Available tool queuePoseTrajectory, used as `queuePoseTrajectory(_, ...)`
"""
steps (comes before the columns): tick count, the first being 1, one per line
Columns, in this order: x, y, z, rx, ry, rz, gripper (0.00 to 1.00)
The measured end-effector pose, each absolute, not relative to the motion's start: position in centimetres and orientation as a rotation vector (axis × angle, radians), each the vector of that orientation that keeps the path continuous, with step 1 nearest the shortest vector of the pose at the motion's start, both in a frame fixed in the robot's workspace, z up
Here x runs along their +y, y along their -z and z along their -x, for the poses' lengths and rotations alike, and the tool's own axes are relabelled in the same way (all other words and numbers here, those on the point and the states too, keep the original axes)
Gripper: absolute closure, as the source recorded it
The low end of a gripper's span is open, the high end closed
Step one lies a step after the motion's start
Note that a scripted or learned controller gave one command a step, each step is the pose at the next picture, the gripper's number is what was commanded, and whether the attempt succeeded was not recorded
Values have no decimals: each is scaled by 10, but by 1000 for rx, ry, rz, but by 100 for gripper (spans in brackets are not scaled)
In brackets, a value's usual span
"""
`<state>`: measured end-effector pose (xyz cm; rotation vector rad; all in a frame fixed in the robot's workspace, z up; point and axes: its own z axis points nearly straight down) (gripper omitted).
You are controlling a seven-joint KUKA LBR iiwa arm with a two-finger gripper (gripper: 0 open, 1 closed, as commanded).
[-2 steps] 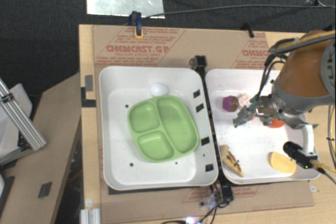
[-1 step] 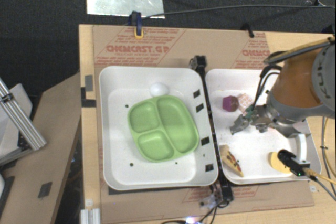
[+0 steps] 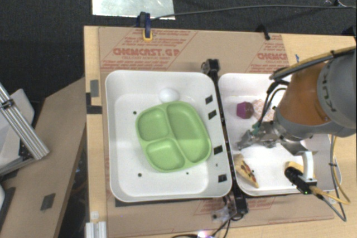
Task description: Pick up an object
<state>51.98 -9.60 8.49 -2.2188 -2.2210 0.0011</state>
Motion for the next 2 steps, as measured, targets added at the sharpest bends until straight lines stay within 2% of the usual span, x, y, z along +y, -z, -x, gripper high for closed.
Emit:
queuePoseTrajectory(1, -96, -98, -521, -2223, 2, 2221, 100)
queuePoseTrajectory(2, -102, -141, -524, -2226, 2, 2220, 100)
